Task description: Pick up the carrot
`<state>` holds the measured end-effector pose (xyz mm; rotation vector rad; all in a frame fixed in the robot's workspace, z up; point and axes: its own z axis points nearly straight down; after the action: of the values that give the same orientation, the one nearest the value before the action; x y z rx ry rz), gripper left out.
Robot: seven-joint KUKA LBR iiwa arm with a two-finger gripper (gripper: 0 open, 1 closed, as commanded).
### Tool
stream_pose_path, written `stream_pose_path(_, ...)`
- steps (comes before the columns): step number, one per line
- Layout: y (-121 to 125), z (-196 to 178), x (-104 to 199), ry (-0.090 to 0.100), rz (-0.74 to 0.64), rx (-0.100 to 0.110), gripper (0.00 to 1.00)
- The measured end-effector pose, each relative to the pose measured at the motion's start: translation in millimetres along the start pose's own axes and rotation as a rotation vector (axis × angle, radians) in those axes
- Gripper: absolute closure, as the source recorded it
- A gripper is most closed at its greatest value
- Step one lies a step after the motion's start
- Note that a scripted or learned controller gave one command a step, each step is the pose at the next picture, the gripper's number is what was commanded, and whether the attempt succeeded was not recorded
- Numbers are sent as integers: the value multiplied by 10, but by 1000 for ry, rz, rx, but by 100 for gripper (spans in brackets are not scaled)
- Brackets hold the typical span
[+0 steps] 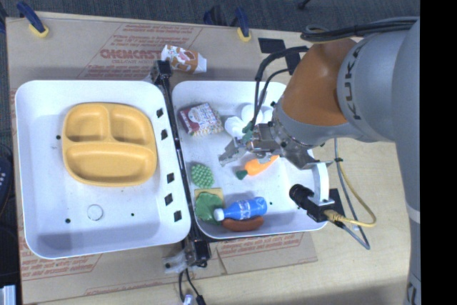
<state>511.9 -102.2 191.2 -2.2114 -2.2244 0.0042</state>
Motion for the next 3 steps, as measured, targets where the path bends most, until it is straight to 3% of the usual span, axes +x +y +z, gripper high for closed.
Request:
stream_pose_path(1,158,863,-461,-2,-205,-16,0)
stream_pose_path(2,176,755,-482,-9,-208,-23,100)
stream_pose_path(3,-42,-160,-290,-2,-11,-2,100)
